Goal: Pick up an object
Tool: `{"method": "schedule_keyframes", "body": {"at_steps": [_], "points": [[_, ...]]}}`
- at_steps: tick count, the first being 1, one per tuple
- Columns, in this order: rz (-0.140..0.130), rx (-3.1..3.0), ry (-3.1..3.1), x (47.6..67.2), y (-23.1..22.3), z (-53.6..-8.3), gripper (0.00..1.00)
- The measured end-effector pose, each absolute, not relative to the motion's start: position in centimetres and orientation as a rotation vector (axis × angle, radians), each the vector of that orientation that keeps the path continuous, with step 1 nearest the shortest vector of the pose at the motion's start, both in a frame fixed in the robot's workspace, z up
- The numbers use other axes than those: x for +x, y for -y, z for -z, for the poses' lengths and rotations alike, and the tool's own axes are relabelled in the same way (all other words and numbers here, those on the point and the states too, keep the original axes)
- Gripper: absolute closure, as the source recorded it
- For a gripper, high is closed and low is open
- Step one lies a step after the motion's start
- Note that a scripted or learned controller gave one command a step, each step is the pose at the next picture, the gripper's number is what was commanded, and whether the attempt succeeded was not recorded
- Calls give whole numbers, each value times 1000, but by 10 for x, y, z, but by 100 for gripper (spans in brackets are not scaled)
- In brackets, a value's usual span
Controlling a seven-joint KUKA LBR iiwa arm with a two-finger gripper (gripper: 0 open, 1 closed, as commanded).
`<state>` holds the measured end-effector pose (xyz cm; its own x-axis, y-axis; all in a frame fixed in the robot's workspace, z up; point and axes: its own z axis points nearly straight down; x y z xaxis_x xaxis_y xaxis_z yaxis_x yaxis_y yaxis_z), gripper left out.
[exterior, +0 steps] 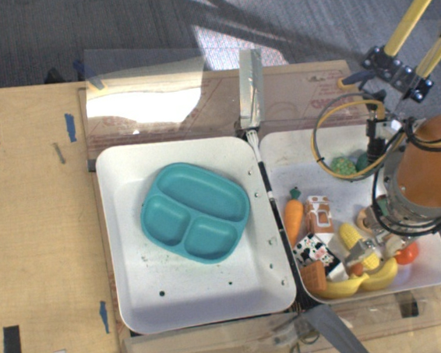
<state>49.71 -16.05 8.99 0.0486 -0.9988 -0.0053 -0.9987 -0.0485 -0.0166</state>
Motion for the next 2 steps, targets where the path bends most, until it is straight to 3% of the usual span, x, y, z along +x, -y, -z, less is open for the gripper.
{"method": "schedule_keyframes", "body": {"at_steps": [1,2], "points": [[16,-2259,-2154,500,158,-101,100],[15,-2254,-2175,489,157,-89,100]]}}
